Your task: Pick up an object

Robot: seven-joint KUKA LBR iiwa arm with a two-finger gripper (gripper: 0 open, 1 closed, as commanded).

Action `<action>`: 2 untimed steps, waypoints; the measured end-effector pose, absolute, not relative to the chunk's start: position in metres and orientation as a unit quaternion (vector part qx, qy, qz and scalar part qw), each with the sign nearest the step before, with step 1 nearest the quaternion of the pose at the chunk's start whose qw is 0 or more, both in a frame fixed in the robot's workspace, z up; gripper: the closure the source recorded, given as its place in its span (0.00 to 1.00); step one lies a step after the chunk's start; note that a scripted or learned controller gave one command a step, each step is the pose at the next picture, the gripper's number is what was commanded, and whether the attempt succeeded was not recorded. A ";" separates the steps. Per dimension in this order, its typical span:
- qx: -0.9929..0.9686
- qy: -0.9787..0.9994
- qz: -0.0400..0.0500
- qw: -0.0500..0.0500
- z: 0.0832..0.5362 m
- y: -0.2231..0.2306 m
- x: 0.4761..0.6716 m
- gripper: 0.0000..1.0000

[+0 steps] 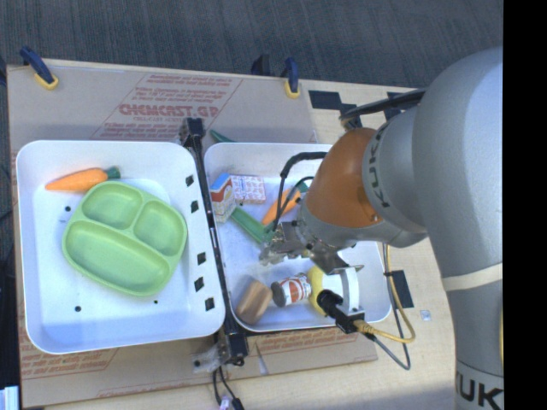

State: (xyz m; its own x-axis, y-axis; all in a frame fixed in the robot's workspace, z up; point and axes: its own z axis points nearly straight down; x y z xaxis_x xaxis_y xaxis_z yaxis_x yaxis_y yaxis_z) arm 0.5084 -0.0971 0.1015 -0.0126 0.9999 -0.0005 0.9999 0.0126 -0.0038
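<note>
while clamps pin cardboard under both bins, hand state unclear.

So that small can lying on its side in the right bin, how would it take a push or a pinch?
The can lies on its side, so a push across its length would probably roll it. It looks rigid and smooth, so the fingers might slip off its curve. The brown block close beside it may stop a roll that way.
</note>
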 end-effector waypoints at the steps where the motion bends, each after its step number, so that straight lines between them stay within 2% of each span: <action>1: -0.706 -0.708 0.000 0.000 0.162 -0.148 0.477 1.00; 2: -0.704 -0.710 -0.001 -0.002 0.281 -0.077 0.478 1.00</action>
